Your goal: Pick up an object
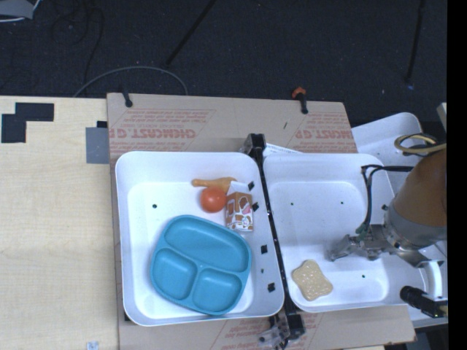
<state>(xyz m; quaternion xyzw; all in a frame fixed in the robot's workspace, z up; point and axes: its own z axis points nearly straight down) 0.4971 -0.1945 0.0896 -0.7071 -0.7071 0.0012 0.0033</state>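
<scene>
A beige, flat bread-like piece (312, 280) lies near the front left corner of the right bin (321, 173). My gripper (344, 249) hangs low over that bin's floor, just up and to the right of the beige piece and apart from it. The grey arm with its orange band (427, 192) reaches in from the right. In the left bin (135, 232) a blue divided plate (201, 265) lies at the front. Behind it are a red tomato-like ball (213, 200), an orange piece (213, 183) and a small printed carton (239, 212).
The two bins meet at a black divider (266, 224) running front to back. A cardboard sheet (219, 126) lies under the bins, and cables (372, 170) trail along the right bin's far right side.
</scene>
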